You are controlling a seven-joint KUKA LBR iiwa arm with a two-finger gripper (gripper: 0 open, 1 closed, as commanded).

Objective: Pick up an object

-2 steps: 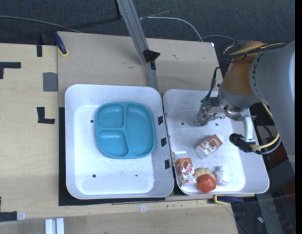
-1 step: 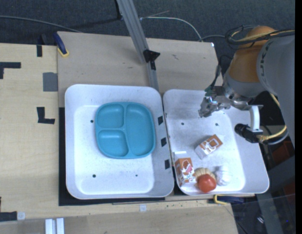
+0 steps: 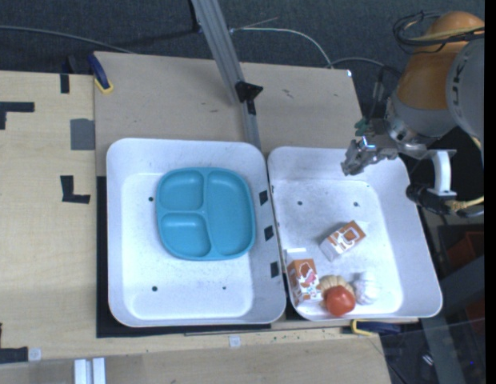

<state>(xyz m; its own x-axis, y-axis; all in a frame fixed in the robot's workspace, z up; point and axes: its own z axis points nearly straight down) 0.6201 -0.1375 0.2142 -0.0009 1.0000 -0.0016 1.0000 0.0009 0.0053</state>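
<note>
The jaws [image 3: 354, 160] hang over the far rim of the right-hand bin [image 3: 392, 214], at its upper edge, and carry nothing that can be seen; at this slant and size I cannot tell whether they stand wide or narrow.

Every candidate for the pick lies well below the jaws, toward the near end of that same bin. Nearest is a small orange-and-white carton [image 3: 343, 239], lying tilted on the bin floor, apart from the rest. Farther down, in the near corner, sits a cluster: a second printed carton [image 3: 302, 278], a red tomato [image 3: 339, 301] just beside it, a tan lump [image 3: 331, 282] touching the tomato's upper side, and a pale crumpled piece [image 3: 366, 289] beyond it.

Across the divider, the left bin [image 3: 124, 238] holds a blue sectioned plate [image 3: 206, 213], well apart from the jaws.

As I judge it, the task is at its beginning: nothing is lifted and no object is touched. The approach, the descent, the closing and the lift all remain.
</note>
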